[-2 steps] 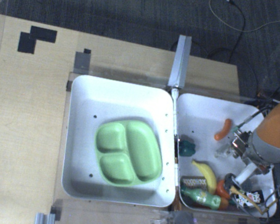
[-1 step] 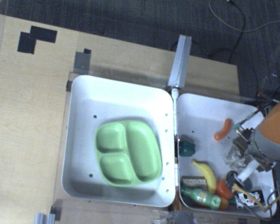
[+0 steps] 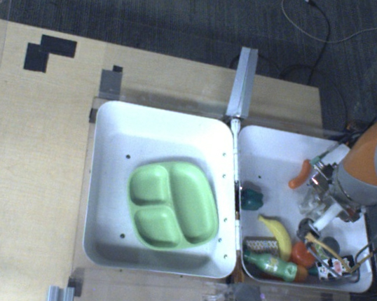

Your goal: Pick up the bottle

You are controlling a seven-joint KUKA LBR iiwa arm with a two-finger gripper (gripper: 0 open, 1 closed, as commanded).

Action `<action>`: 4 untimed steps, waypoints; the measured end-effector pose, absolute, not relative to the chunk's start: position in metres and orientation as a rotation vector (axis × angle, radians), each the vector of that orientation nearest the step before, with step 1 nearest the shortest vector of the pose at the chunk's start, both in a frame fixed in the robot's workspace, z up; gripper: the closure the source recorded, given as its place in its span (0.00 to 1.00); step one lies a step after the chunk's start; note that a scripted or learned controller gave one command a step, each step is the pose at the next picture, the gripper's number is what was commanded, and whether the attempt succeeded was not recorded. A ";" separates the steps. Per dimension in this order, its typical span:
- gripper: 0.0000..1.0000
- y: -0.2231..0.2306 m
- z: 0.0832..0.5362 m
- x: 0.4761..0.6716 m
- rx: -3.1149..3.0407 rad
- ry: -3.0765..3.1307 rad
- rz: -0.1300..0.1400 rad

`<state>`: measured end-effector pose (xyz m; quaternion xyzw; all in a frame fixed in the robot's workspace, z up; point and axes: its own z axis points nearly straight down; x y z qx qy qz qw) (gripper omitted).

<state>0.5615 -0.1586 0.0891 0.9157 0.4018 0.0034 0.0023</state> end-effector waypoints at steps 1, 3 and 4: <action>1.00 -0.192 0.088 0.641 2.384 2.035 0.007; 1.00 -0.165 0.171 0.641 2.349 2.081 0.003; 1.00 -0.133 0.327 0.670 2.194 2.238 0.009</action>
